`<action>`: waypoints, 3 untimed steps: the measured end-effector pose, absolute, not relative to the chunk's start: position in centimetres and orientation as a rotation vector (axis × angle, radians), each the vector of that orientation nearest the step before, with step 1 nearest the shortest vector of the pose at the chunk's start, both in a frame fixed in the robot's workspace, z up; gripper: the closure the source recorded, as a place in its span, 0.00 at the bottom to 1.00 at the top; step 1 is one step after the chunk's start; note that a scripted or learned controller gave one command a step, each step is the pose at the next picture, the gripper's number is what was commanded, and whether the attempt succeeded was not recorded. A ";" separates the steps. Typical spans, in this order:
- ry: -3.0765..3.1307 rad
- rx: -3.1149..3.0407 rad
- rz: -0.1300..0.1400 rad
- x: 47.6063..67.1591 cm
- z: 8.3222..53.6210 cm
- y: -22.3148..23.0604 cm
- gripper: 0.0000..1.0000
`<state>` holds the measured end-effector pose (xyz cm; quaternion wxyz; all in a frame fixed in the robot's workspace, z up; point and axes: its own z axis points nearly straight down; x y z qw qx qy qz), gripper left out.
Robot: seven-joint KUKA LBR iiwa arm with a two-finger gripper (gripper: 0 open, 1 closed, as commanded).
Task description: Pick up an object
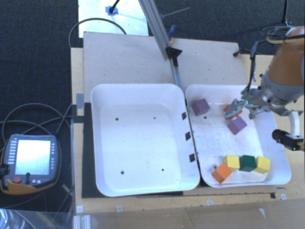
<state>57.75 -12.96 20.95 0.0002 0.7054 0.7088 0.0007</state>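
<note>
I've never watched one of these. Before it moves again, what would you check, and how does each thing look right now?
1. Tool over the right bin: ok.
2. A block within reach: ok, purple block lies just below the tool.
3. Tool centred on that block: not ok, it sits off to the upper left.
4. Block free of neighbours: ok.
5. Something small and orange beside the tool: cannot tell what.
</note>
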 end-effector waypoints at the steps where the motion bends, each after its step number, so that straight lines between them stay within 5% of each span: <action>1: 2.225 2.217 0.003 57.8 21.0 -13.0 0.00; 3: 2.210 2.204 0.017 57.5 11.7 -13.2 0.00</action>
